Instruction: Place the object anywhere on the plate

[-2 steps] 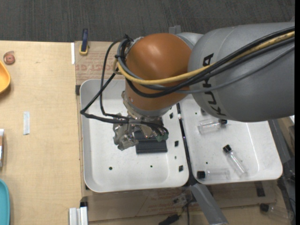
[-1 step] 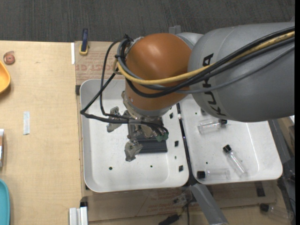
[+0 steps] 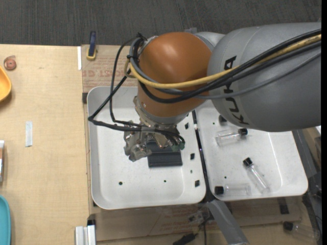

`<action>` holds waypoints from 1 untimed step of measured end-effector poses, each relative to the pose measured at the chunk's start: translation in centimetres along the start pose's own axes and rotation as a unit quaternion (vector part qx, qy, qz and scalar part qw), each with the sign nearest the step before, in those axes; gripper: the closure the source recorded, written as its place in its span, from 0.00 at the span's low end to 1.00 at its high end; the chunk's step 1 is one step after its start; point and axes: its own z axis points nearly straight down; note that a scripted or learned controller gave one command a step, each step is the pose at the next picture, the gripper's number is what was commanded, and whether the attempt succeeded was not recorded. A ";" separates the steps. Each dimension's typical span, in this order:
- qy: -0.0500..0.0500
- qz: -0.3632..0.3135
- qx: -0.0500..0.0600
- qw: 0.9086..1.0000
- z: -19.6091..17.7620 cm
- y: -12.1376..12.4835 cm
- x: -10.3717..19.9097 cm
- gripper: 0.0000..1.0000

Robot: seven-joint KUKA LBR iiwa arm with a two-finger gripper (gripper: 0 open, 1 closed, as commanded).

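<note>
My gripper (image 3: 153,149) hangs low over the middle of the left bin (image 3: 107,188), under the orange wrist band (image 3: 173,70). Its body and a black block (image 3: 165,159) hide whatever lies beneath it. In the right bin (image 3: 291,182) lie three clear vials with black caps: one near the back (image 3: 230,136), one in the middle (image 3: 255,173) and one at the front left (image 3: 232,190). A yellow dish (image 3: 3,88) juts in at the left edge of the bench, and a teal rim (image 3: 3,221) shows at the lower left.
Small black bits lie on the left bin's floor (image 3: 192,156) (image 3: 120,183). Black cables (image 3: 110,116) loop from the wrist over the bin's left side. A blue clamp (image 3: 92,41) sits behind the bins, and a small white strip (image 3: 28,134) lies on the wooden bench.
</note>
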 end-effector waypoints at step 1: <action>0.000 0.000 0.000 1.000 0.0 0.0 0.0 0.00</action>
